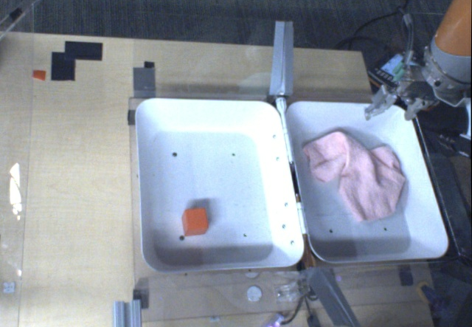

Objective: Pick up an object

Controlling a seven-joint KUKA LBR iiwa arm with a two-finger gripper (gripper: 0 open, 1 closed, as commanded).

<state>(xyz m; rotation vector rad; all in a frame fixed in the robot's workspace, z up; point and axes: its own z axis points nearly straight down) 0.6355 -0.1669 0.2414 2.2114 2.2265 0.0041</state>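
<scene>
gripper [389,102] hanging over right bin [435,237] far corner, fingers spread, gripping nothing | pink cloth [358,174] lying crumpled mid-bin, near gripper, likeliest pick | orange block [195,221] sitting in neighbouring bin, beyond easy reach

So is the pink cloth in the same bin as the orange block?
No, the pink cloth lies in the right bin; the orange block sits in the left bin.
</scene>
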